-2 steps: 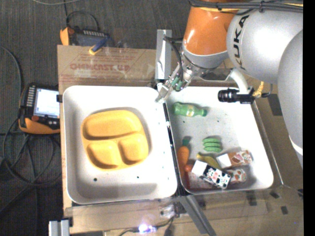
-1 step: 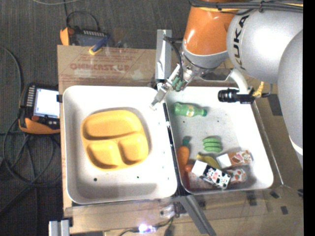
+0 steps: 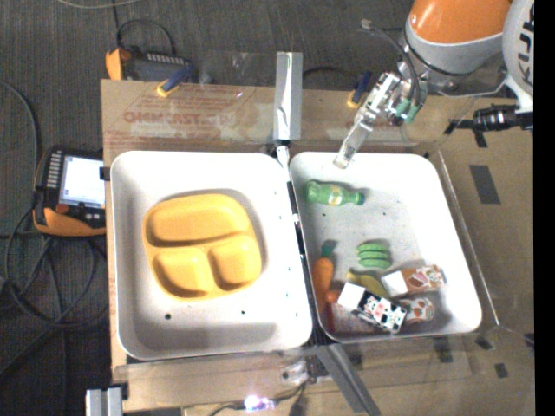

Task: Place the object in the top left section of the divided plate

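Taking stock from the camera view, you find the task at its start, as far as it shows: nothing lies in the divided plate (image 3: 204, 245), and nothing is between the tips of the end effector (image 3: 342, 159).

Item: left bin (image 3: 130, 319), white and shallow, on the desk. Contents: the divided plate alone, yellow, three sections, all bare. You will want the top left section (image 3: 186, 217) as the target; it is the long one along the plate's far edge.

Item: right bin (image 3: 451, 232), white, touching the left bin along the centre divider. Contents:
- green bottle (image 3: 333, 195), lying on its side near the bin's far edge, just below the tool tip;
- green ridged piece (image 3: 374, 253), mid-bin, apart from the rest;
- carrot (image 3: 323, 272), orange with a green top, against the left wall;
- a cluster at the near edge: yellow piece (image 3: 368, 280), white carton (image 3: 407, 280), black-and-white box (image 3: 375, 307), and a small brownish item too small for you to name.

Item: end effector, slim, reaching in from the right, its tip hanging at the right bin's far rim. It carries nothing; whether its tips are spread or closed cannot be told at this size.

Judgement: the task names no particular object; the bottle is nearest the tool and the likeliest pick. All remains for you: grasp, lift, carry across the divider, release in the top left section.
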You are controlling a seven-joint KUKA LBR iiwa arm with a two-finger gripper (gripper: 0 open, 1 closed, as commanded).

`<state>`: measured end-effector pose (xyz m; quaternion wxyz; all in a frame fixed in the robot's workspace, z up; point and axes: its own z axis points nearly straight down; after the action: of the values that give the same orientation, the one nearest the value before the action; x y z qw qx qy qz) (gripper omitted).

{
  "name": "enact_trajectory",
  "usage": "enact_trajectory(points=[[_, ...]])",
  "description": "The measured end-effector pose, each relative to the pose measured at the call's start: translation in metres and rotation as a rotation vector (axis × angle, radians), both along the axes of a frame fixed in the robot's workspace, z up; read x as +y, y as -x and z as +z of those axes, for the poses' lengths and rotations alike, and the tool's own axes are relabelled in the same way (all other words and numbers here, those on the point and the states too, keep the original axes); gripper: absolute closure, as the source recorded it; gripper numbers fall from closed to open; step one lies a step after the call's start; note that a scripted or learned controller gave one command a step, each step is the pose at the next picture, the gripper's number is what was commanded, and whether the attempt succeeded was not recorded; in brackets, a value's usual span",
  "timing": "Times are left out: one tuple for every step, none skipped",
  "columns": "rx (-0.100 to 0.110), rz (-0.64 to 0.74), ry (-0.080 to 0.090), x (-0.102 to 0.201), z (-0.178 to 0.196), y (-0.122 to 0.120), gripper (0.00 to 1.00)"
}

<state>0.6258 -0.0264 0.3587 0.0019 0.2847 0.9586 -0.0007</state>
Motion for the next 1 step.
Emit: enact_trajectory(points=[[-0.001,0.187,0.0,0.0018,0.0518,-0.0348,0.0]])
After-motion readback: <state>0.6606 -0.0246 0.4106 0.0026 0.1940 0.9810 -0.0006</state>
